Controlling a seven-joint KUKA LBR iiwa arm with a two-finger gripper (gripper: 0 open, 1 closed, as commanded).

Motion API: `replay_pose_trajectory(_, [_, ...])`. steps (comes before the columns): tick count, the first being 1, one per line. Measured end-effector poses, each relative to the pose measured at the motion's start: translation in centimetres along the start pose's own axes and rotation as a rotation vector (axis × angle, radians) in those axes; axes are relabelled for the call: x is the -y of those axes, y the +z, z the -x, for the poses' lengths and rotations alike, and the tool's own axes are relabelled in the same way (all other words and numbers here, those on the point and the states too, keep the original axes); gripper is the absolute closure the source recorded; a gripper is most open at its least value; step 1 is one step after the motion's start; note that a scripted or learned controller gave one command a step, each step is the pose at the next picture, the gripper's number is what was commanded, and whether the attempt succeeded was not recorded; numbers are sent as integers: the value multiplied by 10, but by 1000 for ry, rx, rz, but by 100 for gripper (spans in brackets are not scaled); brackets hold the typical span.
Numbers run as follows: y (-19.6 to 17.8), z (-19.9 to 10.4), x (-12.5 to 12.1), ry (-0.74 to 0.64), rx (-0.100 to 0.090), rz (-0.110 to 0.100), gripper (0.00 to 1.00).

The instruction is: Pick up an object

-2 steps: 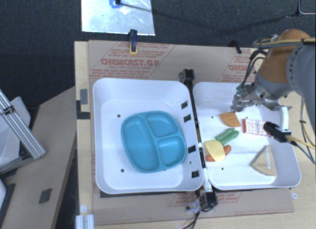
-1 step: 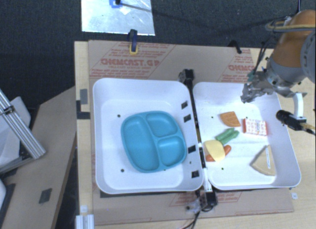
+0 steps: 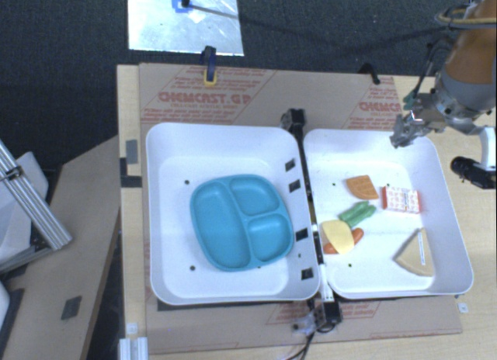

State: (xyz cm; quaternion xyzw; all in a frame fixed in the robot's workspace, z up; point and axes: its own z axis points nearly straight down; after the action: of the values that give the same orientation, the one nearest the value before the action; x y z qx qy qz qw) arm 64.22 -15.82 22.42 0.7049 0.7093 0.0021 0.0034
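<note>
The right bin (image 3: 446, 195) holds several small toy foods: an orange biscuit-like piece (image 3: 362, 187), a red-and-white checked packet (image 3: 401, 199), a green pod (image 3: 357, 213), a yellow piece (image 3: 338, 235) lying over a small orange-red one (image 3: 356, 237), and a tan wedge (image 3: 416, 255). My gripper (image 3: 404, 133) hangs over the bin's far right rim, above and to the right of the orange piece, with nothing visible in it. The fingers are too small and dark to read.
The left bin (image 3: 167, 195) bears a blue divided plate (image 3: 239, 221). A black clip strip (image 3: 305, 195) joins the two bins. A metal frame (image 3: 27, 203) stands at the left. A shiny sheet (image 3: 185, 9) lies beyond the bench.
</note>
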Motion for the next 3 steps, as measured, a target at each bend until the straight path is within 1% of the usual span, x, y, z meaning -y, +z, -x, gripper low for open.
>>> replay_pose_trajectory(1, [-32,0,-2,0,-1,-2,100])
replay_pose_trajectory(2, [-35,-58,3,-3,-3,-5,100])
replay_pose_trajectory(3, [-40,-106,18,-3,-3,-6,100])
